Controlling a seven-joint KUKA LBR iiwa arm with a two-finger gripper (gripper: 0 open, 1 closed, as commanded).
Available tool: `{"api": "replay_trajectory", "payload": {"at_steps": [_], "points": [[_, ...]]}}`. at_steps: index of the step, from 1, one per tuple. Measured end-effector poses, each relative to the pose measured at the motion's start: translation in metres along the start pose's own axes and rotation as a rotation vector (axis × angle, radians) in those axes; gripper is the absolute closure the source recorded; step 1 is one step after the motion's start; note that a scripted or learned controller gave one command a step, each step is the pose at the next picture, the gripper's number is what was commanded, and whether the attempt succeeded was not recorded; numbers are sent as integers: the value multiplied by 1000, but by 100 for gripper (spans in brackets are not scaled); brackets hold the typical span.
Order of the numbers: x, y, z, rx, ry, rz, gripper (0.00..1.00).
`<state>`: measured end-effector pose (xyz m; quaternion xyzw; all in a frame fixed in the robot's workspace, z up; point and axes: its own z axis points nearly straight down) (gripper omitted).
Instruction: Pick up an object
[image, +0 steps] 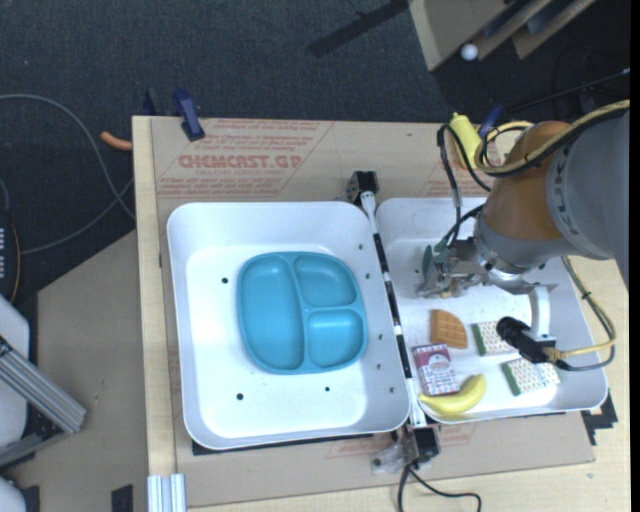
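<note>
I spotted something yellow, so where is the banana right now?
The banana lies at the near edge of the right bin, just below a small red packet.

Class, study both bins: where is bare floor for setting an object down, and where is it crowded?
Free: the left bin's floor around the blue divided plate, widest along its left wall and near corners. Crowded: the right bin, where the gripper hangs above an orange piece, banana and small packets.

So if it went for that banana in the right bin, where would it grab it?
Probably across the middle of the banana, coming straight down from above. It lies flat with its curve bowing toward the bin's near rim, and the middle is its thickest, most even part. The red packet lies close to its left end, so the right half leaves the jaws more room.
</note>
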<state>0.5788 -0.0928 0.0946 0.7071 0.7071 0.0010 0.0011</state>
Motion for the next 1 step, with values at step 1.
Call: {"api": "replay_trajectory", "payload": {"at_steps": [1], "points": [[66, -2, -91, 1, 1, -2, 100]]}}
